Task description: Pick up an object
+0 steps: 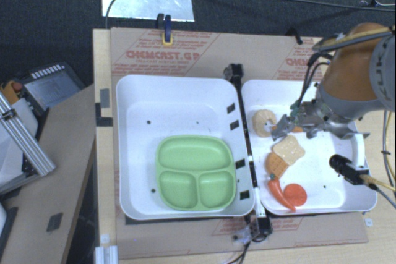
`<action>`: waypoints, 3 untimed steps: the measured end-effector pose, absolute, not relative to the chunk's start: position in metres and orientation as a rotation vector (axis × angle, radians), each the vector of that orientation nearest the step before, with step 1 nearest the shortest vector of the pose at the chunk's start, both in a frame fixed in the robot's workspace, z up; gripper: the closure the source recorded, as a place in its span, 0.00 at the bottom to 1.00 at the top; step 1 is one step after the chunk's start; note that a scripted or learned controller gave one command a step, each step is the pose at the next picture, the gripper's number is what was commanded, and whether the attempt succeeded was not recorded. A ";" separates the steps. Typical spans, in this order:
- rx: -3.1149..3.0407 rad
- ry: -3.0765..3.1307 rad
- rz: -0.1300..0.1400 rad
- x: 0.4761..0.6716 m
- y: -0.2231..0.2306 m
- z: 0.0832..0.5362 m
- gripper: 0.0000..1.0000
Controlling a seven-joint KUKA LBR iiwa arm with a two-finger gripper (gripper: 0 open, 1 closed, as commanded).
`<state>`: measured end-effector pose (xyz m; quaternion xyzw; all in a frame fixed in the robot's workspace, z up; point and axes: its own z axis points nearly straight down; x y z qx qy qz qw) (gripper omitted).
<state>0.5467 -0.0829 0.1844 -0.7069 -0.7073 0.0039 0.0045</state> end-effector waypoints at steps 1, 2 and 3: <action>-2.219 -2.225 -0.001 0.550 -0.083 0.191 0.00; -2.218 -2.220 0.004 0.549 -0.093 0.135 0.00; -2.222 -2.225 -0.003 0.551 -0.092 0.085 0.00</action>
